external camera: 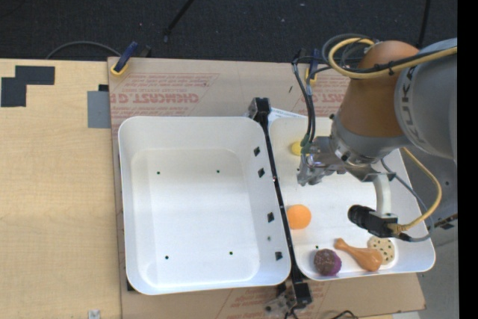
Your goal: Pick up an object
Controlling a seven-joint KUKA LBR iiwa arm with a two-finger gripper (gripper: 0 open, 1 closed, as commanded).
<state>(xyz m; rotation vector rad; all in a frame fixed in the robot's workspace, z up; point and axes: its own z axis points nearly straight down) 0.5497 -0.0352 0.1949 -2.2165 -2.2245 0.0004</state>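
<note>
Gripper (308, 174) mid-right over right bin (418, 259); finger state unclear. Orange ball (299, 217) just below: descend centred, straddle, then close.

The one camera is sitting fixed above the bench (52, 183), looking down at a slant, so the far dark floor (224, 4) is showing along the top of the frame. It is taking in both white bins side by side, the left bin (131, 160) lying near the middle and the right bin (418, 261) toward the right. The arm (388, 101) is reaching in from the right side, looming large and close to the lens, covering much of the right bin's far end.
</note>
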